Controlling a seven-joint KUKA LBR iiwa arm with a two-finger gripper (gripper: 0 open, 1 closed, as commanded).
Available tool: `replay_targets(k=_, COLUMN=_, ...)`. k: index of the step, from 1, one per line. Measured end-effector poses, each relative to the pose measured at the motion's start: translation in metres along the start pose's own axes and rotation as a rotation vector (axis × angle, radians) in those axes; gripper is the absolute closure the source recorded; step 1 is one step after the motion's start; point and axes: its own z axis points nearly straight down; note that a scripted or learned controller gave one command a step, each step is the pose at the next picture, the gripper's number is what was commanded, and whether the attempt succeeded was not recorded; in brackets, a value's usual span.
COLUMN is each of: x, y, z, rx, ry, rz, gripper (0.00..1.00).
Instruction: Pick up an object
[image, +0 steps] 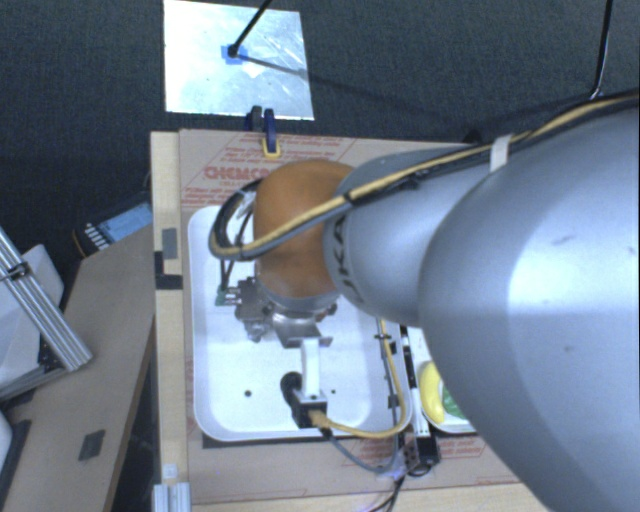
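Currently the yellow object (431, 392) lies in the right bin (452, 427), partly hidden under the arm and well apart from the gripper (268, 322), which hangs over the left bin (215, 400). Whether the gripper is released or clenched cannot be told.

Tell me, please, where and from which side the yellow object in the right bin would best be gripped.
Probably across its narrow middle, from straight above. The yellow object looks rounded and elongated, lying flat with its long axis running near to far, so closing across the short width suits it. A green item lies close on its right and the arm hides the rest, so this is tentative.
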Motion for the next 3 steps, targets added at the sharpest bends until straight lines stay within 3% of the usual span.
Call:
replay_targets(k=1, x=0.001, y=0.066, z=-0.109, rx=-0.023, ry=0.009, rz=0.001, gripper=1.00)
replay_targets(k=2, x=0.001, y=0.062, z=-0.103, rx=-0.011, ry=0.006, rz=0.000, gripper=0.00)
replay_targets(k=3, x=0.001, y=-0.003, z=-0.205, rx=-0.014, ry=0.009, rz=-0.006, gripper=0.00)
